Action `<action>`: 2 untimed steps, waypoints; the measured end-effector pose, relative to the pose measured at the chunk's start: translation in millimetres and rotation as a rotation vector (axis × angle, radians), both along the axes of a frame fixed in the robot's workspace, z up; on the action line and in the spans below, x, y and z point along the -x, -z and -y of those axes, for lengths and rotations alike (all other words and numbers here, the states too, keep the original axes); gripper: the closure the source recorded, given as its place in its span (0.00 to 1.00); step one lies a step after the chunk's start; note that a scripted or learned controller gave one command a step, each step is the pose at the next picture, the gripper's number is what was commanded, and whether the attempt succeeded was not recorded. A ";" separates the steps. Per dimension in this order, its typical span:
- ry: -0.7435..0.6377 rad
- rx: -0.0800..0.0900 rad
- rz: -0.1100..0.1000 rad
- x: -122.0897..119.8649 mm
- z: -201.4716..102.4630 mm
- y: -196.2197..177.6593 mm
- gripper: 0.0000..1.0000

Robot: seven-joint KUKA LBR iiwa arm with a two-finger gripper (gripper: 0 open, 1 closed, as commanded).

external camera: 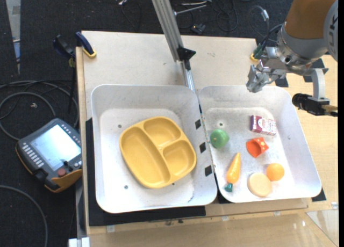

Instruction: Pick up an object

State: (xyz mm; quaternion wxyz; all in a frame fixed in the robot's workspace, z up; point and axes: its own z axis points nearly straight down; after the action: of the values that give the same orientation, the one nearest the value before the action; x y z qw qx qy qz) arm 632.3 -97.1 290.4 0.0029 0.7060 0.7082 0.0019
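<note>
So, I have the arm (309, 17) coming in from the right, with the gripper (258, 82) hanging above the far rim of the right bin (301, 138). I cannot tell from this slant whether the jaws are spread or pressed together, and I see nothing between them. Nothing is picked yet, so I judge this as the approach step, before any descent. The candidates all lie in the right bin: a pink carton (263, 124) nearest the gripper, an orange cup (257, 146) just near of it, a green ball (219, 138) toward the left wall, a carrot (233, 169) at the near left, and at the near right an orange (274, 172) touching a pale disc (260, 184). The left bin (107, 133) holds a yellow tray (157, 151). My next move, as I read it, is to bring the gripper nearer and down over one item; the carton looks the shortest reach, and it stands apart from its neighbours, which should leave room for the fingers.
</note>
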 end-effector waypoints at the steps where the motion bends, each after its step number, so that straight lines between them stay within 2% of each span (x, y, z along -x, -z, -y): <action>1: -0.004 -0.003 -0.009 16.7 -46.6 6.6 1.00; 2: -0.005 -0.003 -0.010 27.3 -103.5 28.0 1.00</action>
State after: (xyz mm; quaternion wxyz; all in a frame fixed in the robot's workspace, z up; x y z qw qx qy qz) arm 605.0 6.4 262.4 -0.0018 0.7043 0.7099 -0.0004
